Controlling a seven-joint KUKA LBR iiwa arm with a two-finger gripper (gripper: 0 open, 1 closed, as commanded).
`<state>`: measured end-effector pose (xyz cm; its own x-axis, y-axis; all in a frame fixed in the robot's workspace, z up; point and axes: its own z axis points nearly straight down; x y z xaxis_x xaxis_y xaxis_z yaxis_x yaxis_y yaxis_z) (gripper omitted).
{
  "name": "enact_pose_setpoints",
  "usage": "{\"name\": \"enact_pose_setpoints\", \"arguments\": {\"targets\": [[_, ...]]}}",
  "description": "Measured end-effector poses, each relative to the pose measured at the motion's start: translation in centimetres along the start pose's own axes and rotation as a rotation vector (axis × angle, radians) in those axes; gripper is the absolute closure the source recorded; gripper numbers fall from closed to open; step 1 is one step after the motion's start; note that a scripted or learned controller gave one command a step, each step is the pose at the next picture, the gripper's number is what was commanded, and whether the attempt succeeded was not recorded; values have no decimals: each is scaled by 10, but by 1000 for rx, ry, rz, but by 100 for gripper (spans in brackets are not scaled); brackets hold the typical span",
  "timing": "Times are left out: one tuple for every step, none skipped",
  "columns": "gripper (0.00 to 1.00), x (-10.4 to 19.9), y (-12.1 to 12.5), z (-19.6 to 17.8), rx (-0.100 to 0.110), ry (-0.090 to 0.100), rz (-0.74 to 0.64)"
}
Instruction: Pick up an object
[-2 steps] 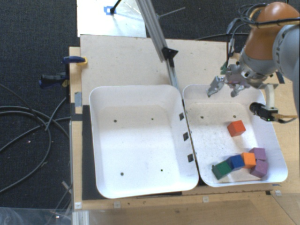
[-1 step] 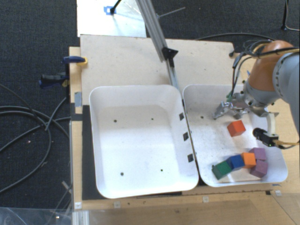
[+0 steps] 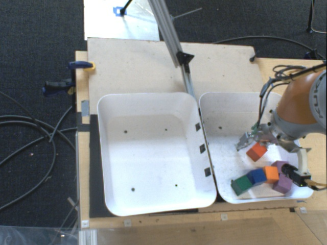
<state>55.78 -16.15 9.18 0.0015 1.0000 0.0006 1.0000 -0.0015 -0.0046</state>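
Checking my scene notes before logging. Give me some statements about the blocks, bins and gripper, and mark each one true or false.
1. The blocks lie in the right bin. True.
2. The green block sits in the left bin. False: it lies in the right bin, beside the blue block.
3. The gripper is over the right bin. True.
4. The red block is stacked on the purple block. False: it lies apart from it, just below the gripper.
5. An orange block sits between blue and purple. True.
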Motion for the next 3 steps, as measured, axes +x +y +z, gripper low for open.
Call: {"name": "enact_pose_setpoints", "arguments": {"targets": [[0,19,-44,2,-3,0,-1],[100,19,-41,-9,-9,-1,-5],[100,65,-17,-61,-12,0,-12]]}}
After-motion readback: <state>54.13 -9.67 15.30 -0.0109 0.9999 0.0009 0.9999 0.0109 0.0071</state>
